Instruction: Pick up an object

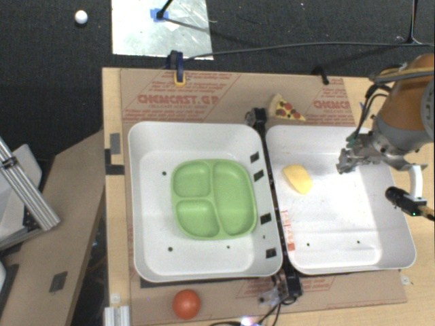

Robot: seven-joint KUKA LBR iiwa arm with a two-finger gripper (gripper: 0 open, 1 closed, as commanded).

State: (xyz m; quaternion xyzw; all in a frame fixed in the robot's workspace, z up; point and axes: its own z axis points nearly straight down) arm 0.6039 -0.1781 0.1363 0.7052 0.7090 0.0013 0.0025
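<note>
Yellow object (297, 179) | right bin (353, 250) | long axis upper-left to lower-right | end effector (345, 163) state unclear

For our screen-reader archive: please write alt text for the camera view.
A grey robot arm's gripper hovers over the right white bin, near a yellow object. The left white bin holds a green divided plate; an orange ball sits in front.

Looked smooth and matt: white plastic bins (204, 138), green plastic tray (213, 198). Brown printed cardboard (224, 94) beneath; crinkled, shiny foil sheet (160, 19) above.
</note>
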